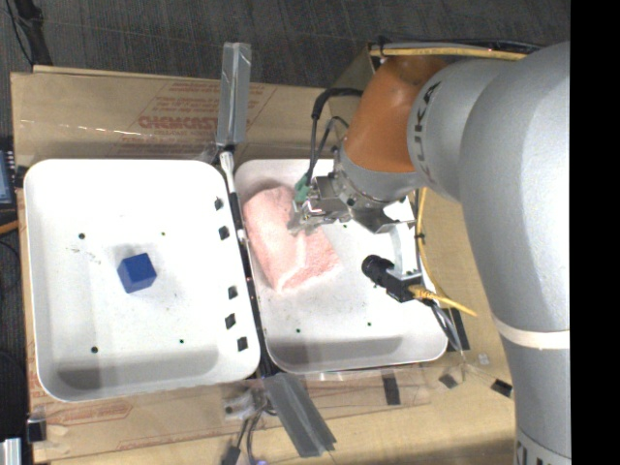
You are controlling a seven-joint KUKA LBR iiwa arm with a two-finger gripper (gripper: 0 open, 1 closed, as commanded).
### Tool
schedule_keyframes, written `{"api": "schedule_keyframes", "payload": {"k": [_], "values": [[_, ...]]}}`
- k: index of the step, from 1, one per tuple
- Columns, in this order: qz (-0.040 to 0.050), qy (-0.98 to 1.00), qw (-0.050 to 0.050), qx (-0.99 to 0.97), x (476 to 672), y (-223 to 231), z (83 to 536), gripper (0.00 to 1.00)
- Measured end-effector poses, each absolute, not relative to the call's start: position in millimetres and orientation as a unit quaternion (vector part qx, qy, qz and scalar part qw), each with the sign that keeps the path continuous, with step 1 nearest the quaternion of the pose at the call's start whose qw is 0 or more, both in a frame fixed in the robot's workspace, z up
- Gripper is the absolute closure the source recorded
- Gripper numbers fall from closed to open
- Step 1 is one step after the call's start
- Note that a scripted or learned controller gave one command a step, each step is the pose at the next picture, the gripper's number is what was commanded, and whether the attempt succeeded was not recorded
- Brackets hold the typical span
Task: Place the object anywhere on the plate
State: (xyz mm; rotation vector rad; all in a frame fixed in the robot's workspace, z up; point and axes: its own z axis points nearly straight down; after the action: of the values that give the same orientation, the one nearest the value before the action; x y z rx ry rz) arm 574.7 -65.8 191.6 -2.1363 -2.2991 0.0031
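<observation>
Here the tool (312, 209) sits low over the right bin (407, 342), at the right edge of a pink, soft-looking object (286, 237) that lies in that bin's upper left part. The metal parts at the tip are bunched together against the pink surface, and whether they are spread or closed cannot be told from this angle; nothing shows plainly between them. The pink object lies flat on the bin floor, running at a slant from near the upper left corner down toward the middle, close beside the divider where the two bins meet. Above the tool the orange band (387, 114) and the wide grey arm (504, 192) cover the right bin's upper right corner and much of the frame's right side. A black cylindrical part (386, 275) with a yellow cable hangs just below and right of the tool. In the left bin (58, 347) a small blue cube (138, 271) rests alone, well apart from the tool. Both bins stand on a cardboard-covered table (116, 105).
</observation>
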Motion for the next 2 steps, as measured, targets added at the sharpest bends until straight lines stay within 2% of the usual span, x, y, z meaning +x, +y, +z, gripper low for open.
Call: {"api": "schedule_keyframes", "payload": {"k": [1, 2], "values": [[0.0008, -0.735, 0.001, -0.678, 575.2, -65.2, 231.4, 1.00], [0.0013, -0.857, 0.002, -0.516, 577.0, -16.5, 222.6, 1.00]]}}
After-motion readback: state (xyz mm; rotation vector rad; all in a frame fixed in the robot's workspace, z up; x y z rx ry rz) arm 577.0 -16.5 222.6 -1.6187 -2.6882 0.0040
